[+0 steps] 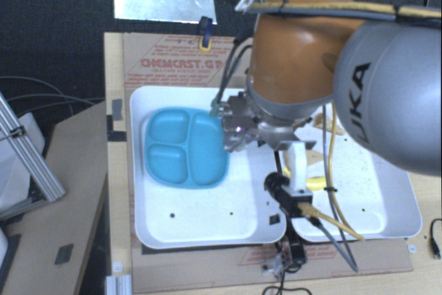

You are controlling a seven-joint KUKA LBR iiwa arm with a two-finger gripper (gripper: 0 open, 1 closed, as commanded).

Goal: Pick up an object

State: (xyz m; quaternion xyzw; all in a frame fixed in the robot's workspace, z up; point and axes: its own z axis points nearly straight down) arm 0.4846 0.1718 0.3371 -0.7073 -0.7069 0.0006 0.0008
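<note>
Item one, left bin (pixel 159 231): I log a blue divided tray (pixel 186 146) lying flat in its upper half, right edge close to the wall shared with the neighbouring bin. It lies open side up, three compartments showing, so I judge it a fair candidate for pickup, though broad and shallow for a two-finger grasp.

Item two, above the shared wall: the gripper (pixel 238 126), hanging just at the tray's upper right corner. The wrist hides the claw's tips, so I cannot tell how wide it stands or whether it has anything. I read the position as an approach to the tray's rim.

Item three, right bin (pixel 400 217): a yellow object (pixel 316 183) and pale pieces, mostly masked by the arm (pixel 304 45); identity unclear.
</note>
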